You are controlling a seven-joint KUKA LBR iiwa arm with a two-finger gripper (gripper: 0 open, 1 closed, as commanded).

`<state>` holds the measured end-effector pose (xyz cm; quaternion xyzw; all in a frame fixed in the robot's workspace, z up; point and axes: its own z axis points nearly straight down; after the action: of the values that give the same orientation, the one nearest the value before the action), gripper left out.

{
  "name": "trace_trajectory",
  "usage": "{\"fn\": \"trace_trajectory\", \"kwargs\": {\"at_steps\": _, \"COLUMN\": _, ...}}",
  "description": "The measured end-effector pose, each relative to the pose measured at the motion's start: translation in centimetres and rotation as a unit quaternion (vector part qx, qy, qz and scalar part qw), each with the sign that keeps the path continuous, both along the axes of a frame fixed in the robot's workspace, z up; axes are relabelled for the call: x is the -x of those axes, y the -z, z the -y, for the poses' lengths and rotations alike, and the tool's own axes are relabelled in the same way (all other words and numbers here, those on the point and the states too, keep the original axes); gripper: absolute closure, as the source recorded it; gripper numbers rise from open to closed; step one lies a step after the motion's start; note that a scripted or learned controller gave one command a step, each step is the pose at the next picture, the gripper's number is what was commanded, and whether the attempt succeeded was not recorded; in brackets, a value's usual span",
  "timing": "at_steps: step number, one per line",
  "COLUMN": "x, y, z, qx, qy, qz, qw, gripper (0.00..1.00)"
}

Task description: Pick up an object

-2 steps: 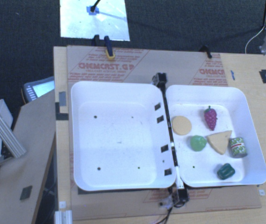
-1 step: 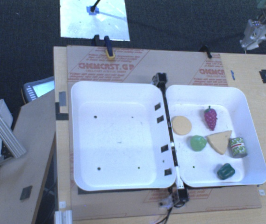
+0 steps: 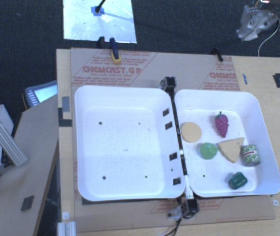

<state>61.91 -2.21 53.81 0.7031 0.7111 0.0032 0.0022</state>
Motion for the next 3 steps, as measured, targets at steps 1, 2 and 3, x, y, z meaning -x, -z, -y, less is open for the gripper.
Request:
{"fn": "trace_trajectory", "kwargs": {"at_steps": 1, "x": 0.4, "y": 0.3, "z": -4.5, "qx": 0.0001, "qy": 0.001, "qz": -0.003, "qw": 1.0000, "gripper": 1.00}}
{"fn": "trace_trajectory", "kwargs": {"at_steps": 2, "x": 0.7, "y": 0.3, "z": -13.2, "qx": -0.0009, "qy": -0.001, "qz": -0.002, "qw": 1.0000, "gripper": 1.00}}
{"fn": "trace_trajectory", "kwargs": {"at_steps": 3, "x": 0.2, "y": 0.3, "z": -21.9, "qx": -0.0008, "qy": 0.000, "qz": -0.002, "qw": 1.0000, "gripper": 1.00}}
